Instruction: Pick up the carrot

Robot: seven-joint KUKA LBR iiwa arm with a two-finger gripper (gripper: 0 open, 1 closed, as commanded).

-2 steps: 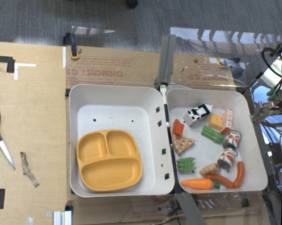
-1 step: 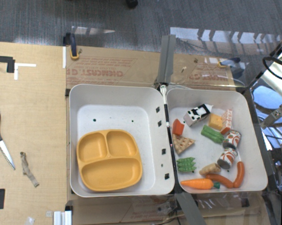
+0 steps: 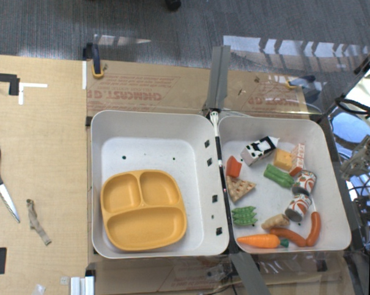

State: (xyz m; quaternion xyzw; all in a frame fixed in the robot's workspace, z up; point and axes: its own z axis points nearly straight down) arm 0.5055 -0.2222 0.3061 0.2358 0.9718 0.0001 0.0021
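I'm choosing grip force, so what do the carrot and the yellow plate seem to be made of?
Carrot: probably molded plastic toy food, given its smooth, even orange body, faint sheen and green stub at one end; rubber can't be ruled out.
Yellow plate: looks like hard matte plastic, one uniform color with rounded molded dividers forming three compartments.

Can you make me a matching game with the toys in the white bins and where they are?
Things:
1. carrot
2. yellow plate
3. cow-print carton
4. scissors

Places:
A. on the wooden bench, outside the bins
B. near edge of the right bin, beside the sausage
C. in the left bin
D. far part of the right bin, next to the cheese block

Pairs: 1-B, 2-C, 3-D, 4-A
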